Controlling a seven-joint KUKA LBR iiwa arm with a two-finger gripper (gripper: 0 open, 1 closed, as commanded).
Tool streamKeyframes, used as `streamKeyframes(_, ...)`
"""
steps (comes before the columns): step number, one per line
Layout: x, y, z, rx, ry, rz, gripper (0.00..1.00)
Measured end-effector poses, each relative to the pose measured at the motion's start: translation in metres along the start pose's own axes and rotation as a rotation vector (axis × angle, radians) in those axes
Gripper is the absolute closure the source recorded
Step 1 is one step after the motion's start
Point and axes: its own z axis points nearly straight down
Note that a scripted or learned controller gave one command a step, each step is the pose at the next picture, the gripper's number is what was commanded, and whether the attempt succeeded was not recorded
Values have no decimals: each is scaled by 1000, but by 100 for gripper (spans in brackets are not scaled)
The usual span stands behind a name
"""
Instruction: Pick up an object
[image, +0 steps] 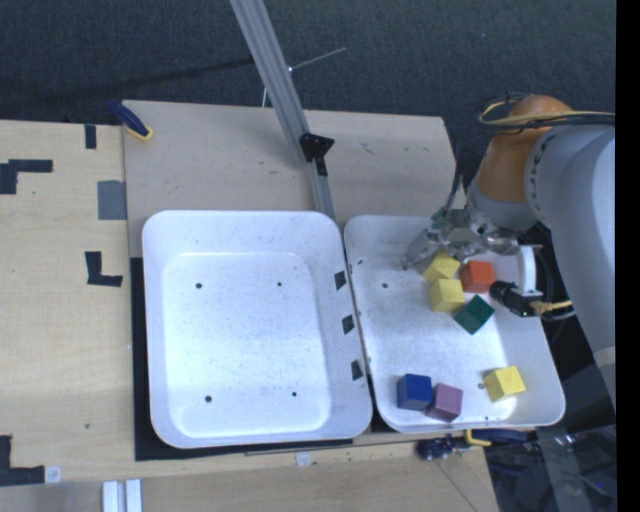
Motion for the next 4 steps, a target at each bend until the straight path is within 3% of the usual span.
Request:
streamKeyframes(1,1,0,-11,0,0,-1,100)
streamKeyframes(4,-11,13,-168,-8,1,1,100)
